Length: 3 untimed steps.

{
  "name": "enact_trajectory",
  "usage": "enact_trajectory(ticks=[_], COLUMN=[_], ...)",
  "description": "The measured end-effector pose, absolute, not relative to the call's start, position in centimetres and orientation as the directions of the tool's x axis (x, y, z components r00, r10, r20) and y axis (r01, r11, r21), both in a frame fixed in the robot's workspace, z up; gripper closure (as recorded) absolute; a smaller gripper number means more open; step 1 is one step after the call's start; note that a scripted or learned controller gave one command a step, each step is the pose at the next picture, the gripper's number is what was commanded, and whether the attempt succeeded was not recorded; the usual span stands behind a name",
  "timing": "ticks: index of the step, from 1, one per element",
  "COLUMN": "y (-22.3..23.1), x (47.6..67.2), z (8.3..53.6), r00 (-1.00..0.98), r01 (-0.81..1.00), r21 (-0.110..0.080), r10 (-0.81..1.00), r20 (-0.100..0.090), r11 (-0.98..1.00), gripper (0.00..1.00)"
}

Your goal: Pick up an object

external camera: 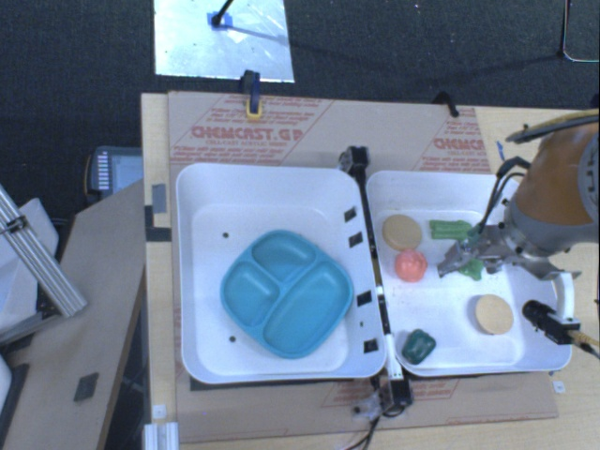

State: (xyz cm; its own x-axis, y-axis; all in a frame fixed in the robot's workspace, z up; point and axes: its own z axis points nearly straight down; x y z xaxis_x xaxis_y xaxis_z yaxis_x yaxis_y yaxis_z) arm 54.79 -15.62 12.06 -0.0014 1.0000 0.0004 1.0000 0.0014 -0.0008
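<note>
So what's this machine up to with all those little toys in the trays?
A robot arm reaches in from the right over the right bin, trying to pick something up. Its gripper sits low among the toys, right at a small green piece and beside a pink one. Two tan discs, a green block and a dark green toy lie nearby. The left bin holds a blue divided plate.

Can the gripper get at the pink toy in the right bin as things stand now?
Probably yes. The gripper hangs in the right bin just to the right of the pink toy, with bare bin floor between them. The tan disc sits close above the toy but does not cover it.
</note>
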Motion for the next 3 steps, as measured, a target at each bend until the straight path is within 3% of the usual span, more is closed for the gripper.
enact_trajectory(ticks=[1, 3], y=[-15.7, -15.6], x=[54.9, 55.9], z=[13.3, 23.4], r00=[-0.002, -0.004], r01=[1.000, 1.000], r21=[0.003, 0.006], r10=[1.000, 1.000], r20=[-0.001, -0.001], r11=[0.002, 0.004], gripper=[1.00, 1.00])
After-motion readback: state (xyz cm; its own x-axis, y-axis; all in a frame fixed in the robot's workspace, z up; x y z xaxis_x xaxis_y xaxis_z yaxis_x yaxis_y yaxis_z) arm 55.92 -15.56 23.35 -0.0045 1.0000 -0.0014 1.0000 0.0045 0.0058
